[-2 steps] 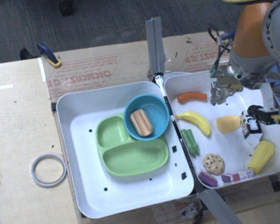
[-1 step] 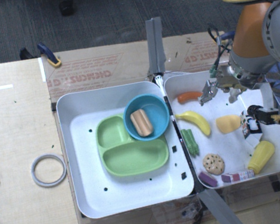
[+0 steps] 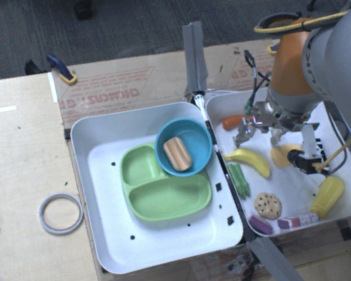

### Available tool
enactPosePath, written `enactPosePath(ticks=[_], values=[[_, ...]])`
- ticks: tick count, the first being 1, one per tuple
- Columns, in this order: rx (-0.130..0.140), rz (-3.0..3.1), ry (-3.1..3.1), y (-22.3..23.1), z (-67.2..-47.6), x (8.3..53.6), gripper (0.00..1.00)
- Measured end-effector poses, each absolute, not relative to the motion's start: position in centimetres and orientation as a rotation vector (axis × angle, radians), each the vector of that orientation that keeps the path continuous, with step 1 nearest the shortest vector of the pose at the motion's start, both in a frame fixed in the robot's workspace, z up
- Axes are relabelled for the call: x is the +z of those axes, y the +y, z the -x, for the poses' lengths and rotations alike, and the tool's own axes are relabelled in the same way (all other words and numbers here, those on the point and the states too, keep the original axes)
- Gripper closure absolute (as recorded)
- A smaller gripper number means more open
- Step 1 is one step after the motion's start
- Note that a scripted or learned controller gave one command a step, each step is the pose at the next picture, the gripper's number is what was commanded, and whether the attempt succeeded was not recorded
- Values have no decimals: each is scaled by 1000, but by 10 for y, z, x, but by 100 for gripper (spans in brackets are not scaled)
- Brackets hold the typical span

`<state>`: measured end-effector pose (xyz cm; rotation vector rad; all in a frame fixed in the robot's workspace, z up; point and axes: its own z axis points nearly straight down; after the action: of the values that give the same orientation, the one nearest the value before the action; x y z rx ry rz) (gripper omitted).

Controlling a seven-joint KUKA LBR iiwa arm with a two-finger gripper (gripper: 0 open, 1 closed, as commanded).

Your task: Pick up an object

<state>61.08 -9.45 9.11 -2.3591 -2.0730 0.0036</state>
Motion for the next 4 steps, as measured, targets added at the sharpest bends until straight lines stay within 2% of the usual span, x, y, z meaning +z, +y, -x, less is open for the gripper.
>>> enactPosePath(ticks=[1, 2, 3, 4], values=[[3, 2233, -2208, -101, -544, 91, 0], [3, 2263, -2176, -96, -505, 97, 0], [-1, 2465, -1948, -126, -478, 92, 0], [0, 2467, -1943, -127, -478, 100, 100]])
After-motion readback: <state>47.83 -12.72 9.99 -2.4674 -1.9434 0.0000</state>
